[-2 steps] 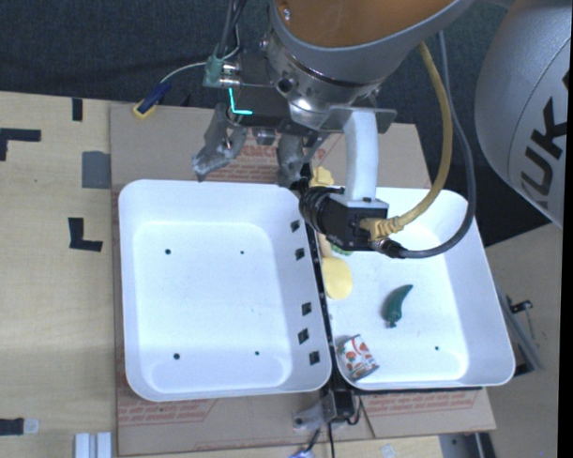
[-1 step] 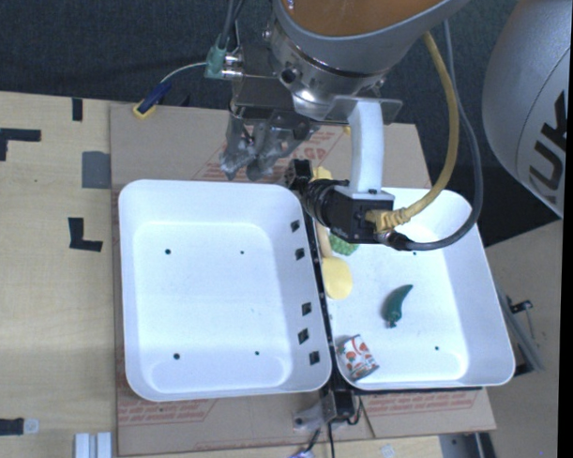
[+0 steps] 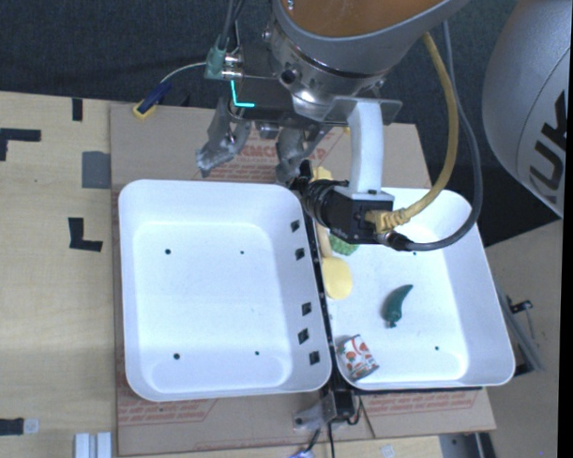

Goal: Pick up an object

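Overhead, gripper (image 3: 256,157) sits above the far rim of left bin (image 3: 137,218), two fingers (image 3: 219,146) spread apart w/ nothing between them. Right bin (image 3: 463,267) holds the objs: dark teal pepper-shaped toy (image 3: 397,304) mid-bin, yellow rounded piece (image 3: 338,277) by the divider, small red-white packet (image 3: 358,357) at near-left corner. Green bit (image 3: 343,243) just beyond the yellow piece, partly hidden under black camera module (image 3: 348,211) on the arm.
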Tool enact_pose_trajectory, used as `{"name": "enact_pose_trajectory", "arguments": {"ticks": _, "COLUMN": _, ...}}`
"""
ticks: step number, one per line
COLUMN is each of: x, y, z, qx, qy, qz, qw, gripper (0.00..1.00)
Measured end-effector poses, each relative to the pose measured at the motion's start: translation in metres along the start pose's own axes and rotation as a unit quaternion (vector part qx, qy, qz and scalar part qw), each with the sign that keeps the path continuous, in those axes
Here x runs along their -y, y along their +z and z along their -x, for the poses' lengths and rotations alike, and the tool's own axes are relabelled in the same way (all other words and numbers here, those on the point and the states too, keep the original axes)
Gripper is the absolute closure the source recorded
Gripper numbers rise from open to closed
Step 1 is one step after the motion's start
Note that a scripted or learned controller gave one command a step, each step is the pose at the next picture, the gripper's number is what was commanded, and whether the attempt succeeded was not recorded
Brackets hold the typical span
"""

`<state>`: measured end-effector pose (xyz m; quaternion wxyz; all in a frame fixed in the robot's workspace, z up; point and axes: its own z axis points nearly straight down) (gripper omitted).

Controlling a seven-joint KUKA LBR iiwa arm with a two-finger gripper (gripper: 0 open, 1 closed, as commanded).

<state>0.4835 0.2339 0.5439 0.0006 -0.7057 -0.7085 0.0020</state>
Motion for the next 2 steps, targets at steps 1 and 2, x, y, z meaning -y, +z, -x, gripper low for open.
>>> {"name": "enact_pose_trajectory", "arguments": {"ticks": 1, "x": 0.0, "y": -0.0101, "z": -0.0008, "qx": 0.0, "qy": -0.001, "qz": 0.0, "qw": 1.0, "gripper": 1.0}}
{"name": "enact_pose_trajectory", "arguments": {"ticks": 2, "x": 0.0, "y": -0.0096, "z": -0.0007, "qx": 0.0, "qy": -0.001, "qz": -0.001, "qw": 1.0, "gripper": 0.0}}
